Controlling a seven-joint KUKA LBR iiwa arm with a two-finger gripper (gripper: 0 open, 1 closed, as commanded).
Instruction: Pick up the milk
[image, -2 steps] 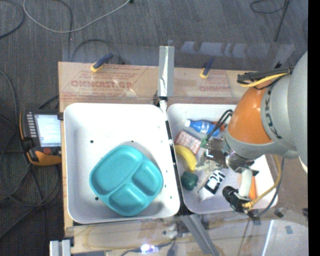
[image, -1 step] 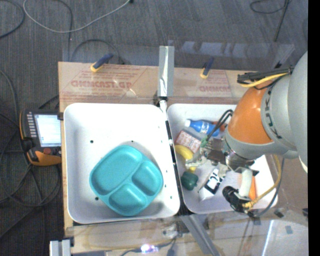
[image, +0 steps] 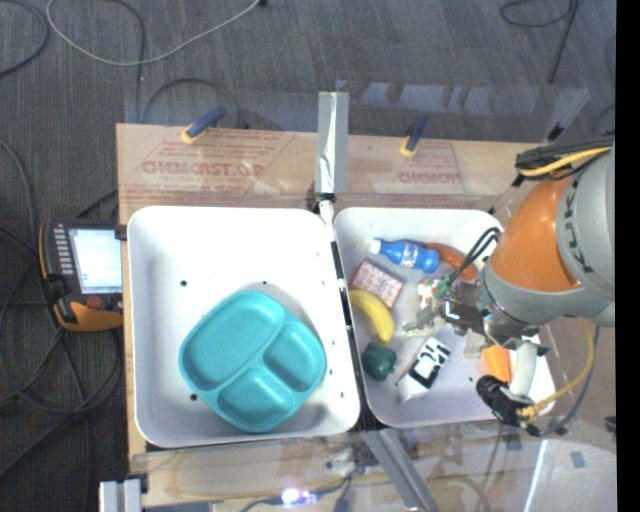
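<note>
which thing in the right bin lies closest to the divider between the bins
The yellow banana; it lies along the bin's left wall, with the dark green fruit just below it slightly farther in.

Teal tray (image: 253, 361) in left bin (image: 160, 250); banana (image: 374, 314) (right bin (image: 420, 222)), blue bottle (image: 407, 254).

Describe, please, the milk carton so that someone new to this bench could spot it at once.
Start at the right bin, the one crowded with groceries beside the bin holding the teal plate. Near its front edge, just right of the dark green item and below the banana, lies the milk carton. It is the white box with bold black markings.
</note>
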